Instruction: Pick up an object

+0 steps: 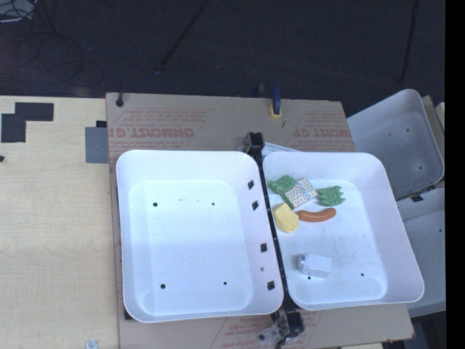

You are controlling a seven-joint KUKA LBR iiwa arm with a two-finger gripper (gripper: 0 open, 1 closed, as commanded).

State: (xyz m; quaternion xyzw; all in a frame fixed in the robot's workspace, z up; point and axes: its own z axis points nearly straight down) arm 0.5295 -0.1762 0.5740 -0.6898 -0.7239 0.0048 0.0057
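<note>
R bin (392, 195) holds all items, clustered nr the divider w/ L bin (131, 195). Checkered tile (300, 192) lies betw. two green pcs (282, 185) (330, 194), touching the left one. Orange sausage (317, 214) just below; yellow pc (285, 219) touches its left end. White block (314, 265) sits apart, toward front wall.

A light wooden bench (51, 217) bears a brown board (182, 122), with two white bins (131, 231) (396, 224) side by side on it.
</note>
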